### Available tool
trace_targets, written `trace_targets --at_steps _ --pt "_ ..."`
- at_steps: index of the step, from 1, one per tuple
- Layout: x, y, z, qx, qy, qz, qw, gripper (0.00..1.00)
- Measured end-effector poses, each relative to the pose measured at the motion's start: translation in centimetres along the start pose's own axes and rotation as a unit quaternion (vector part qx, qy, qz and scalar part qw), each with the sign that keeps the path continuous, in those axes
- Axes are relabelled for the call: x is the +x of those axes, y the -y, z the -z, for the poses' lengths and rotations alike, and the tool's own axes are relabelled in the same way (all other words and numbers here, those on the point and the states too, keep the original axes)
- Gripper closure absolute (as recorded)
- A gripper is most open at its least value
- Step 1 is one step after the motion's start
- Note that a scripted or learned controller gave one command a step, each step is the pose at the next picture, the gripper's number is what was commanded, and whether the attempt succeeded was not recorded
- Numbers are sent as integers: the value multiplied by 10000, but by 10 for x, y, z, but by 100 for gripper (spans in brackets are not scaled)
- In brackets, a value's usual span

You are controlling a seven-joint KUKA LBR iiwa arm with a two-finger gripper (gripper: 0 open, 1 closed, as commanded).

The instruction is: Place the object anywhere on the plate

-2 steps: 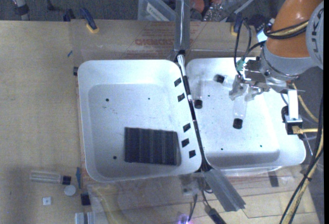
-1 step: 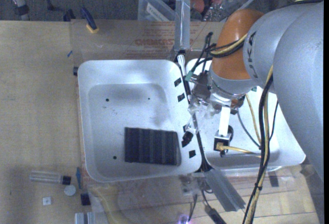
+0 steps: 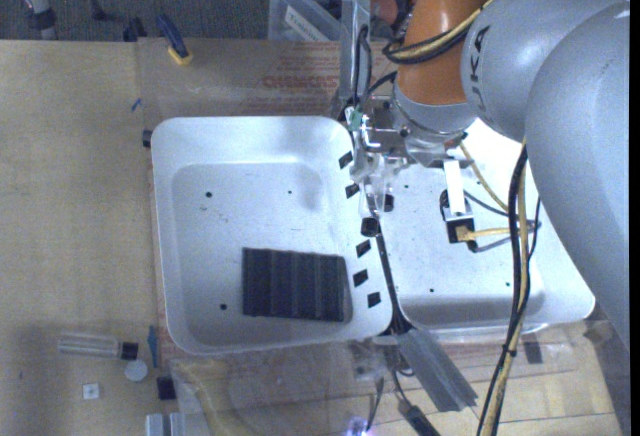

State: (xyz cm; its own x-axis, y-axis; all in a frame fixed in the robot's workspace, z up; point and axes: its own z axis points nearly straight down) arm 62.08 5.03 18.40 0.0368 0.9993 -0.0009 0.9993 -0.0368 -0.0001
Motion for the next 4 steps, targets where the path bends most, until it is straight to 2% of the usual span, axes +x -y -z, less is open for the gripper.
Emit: trace_targets --at_steps 1,2,3,4 --pt "17 -11 -23 -116 90 -850 9963 100" --pt "25 -20 -21 -61 149 -1718 9850 100" --pt "24 -35 -26 -200 136 -1021 9945 100" --pt "58 -44 13 0 -3 -3477 9376 100"
